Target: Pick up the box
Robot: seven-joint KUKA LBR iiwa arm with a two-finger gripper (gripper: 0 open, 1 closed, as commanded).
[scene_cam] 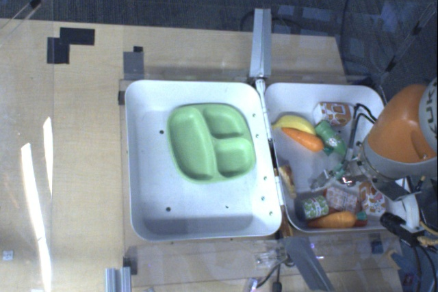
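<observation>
Orange-banded arm lowers its gripper (340,174) into the right bin (298,98); I cannot tell its jaw state. A box (331,112) lies at the far side, unlifted, so grasping remains.

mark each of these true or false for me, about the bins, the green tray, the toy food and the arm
1. The green divided tray lies in the left bin. True.
2. The banana is in the left bin. False: it lies in the right bin, beside a carrot.
3. The arm is above the left bin. False: it hangs over the right bin's right side.
4. A second carrot lies near the right bin's front edge. True.
5. The green tray holds toy food. False: its compartments are bare.
</observation>
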